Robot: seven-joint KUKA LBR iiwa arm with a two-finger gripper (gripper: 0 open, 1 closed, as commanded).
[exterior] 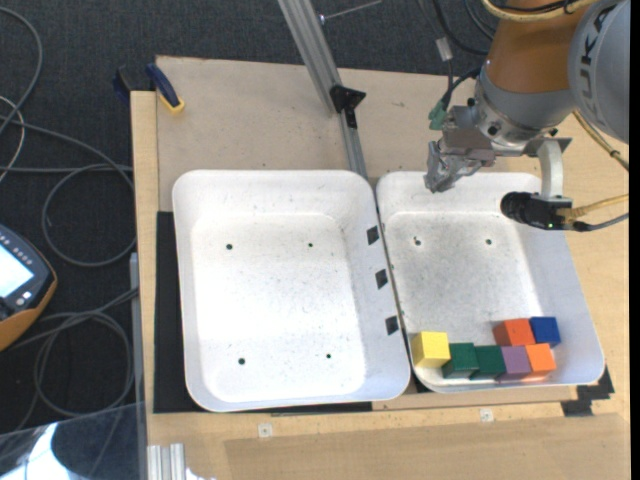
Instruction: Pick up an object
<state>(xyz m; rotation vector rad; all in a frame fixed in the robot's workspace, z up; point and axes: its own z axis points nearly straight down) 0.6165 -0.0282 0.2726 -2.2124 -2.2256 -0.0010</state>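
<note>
Hovering tool (440, 180) above right bin's (572, 268) far rim

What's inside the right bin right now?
Coloured blocks cluster along the right bin's near edge: yellow block, two green, purple, two orange, blue. The gripper hangs over its far rim.

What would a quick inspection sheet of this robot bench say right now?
Surface: wooden bench top bearing two shallow white plastic bins, left bin and right bin.
Job's things: small coloured blocks clustered at the right bin's near edge: yellow, two green, purple, orange, red-orange, blue.
Clutter: blue-and-yellow clamp at the bench's far left corner.
Grippers: two-finger gripper over the right bin's far edge, away from the blocks.
Cables: black loops on the floor.
Surroundings: dark carpet; slanted metal bar.
</note>
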